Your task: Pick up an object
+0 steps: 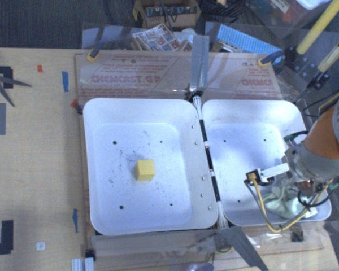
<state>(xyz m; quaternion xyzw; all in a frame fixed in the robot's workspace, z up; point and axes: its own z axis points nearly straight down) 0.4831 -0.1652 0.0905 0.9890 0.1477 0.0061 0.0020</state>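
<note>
From where I stand, the arm comes in over the right bin and has its wrist low in that bin's near right corner. The claw is down among a tangle of yellow cable and a pale greenish lump that sits against the bin floor. I take the lump for a soft thing, perhaps cloth or a crumpled bag, but it is too blurred and too covered to name. Whether the claw is spread or pinched I cannot tell; the wrist and cables hide it, and nothing shows plainly held in it.

The other candidate is a yellow block, lying alone near the middle of the left bin, well apart from the arm and untouched. The two bins sit side by side on the counter, with a dark divider between them.

My guess is that the step in hand is the grasp itself: the arm is at the bottom of a reach in the corner, going for the lump rather than the block. Nothing looks lifted yet, so the task seems not done.

The next move calls for a firm close on the lump and a straight lift, clear of the bin wall just beside it. A soft thing so close to the corner may slip or be only half caught. If it comes up empty, the block out in the open looks the easier pick.
</note>
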